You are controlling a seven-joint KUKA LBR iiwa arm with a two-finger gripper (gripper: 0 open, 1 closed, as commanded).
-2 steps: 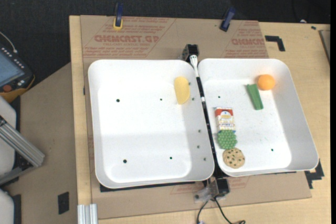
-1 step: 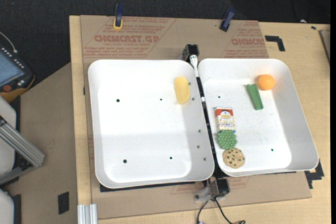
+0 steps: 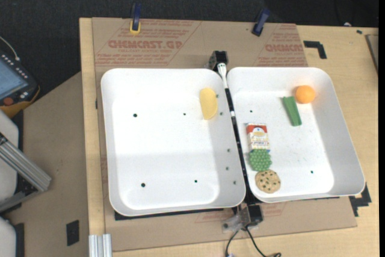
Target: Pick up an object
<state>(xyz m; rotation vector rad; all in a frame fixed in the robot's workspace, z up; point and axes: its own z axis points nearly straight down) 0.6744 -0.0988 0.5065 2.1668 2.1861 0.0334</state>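
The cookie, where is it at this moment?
The cookie lies in the right bin, near its front left corner, just below the round green item.

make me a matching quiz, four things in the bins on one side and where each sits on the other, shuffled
Things:
1. yellow piece
2. orange ball
3. cookie
4. green stick

Places:
A. right bin, near corner by the divider
B. left bin, far right side
C. right bin, far side, touching the green stick's far end
D. right bin, just left of and below the ball

Pairs: 1-B, 2-C, 3-A, 4-D
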